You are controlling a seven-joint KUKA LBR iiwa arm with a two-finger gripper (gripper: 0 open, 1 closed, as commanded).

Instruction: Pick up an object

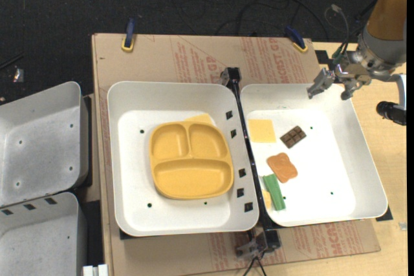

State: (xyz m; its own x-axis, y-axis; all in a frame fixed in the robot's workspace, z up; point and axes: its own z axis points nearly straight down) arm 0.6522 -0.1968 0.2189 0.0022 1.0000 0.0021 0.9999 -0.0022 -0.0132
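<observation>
In the right bin [362, 158], four small pieces cluster left: yellow square [262, 130], brown chocolate piece [293, 136], orange piece [283, 167], green stick [273, 192]. The gripper [331, 86], open and empty, hangs over the far rim; best to target the well-separated chocolate, descending squarely

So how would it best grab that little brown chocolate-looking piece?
Probably straight down from above, fingers closing across the short sides of the brown piece. It lies flat and tilted in the right bin, apart from the yellow slice, leaving room around it.
</observation>
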